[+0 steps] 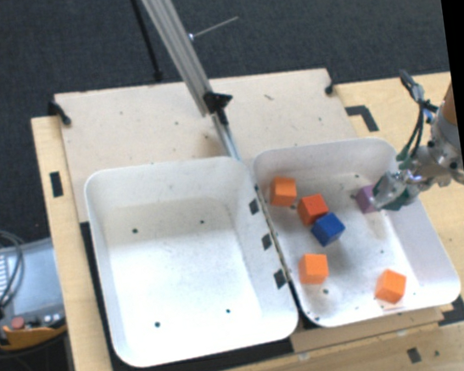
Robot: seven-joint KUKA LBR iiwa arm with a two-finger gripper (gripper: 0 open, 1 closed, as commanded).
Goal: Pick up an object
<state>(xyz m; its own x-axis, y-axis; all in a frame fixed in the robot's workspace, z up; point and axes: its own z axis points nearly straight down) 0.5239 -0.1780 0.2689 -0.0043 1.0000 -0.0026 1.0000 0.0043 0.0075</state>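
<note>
Over the right bin, we see the gripper low at the right wall, touching a small purple block; we cannot tell whether it grips it. Near the divider sit an orange cube, a red-orange cube and a blue cube, closely grouped. Two more orange cubes lie nearer the front. The left bin sits alongside.

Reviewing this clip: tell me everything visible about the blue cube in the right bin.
The blue cube is a small, solid-coloured block, matte like foam or painted wood. It sits on the floor of the right bin, near its middle and turned at an angle to the walls. Its upper-left side appears to touch the red-orange cube. The gripper is off to its right, apart from it.
</note>
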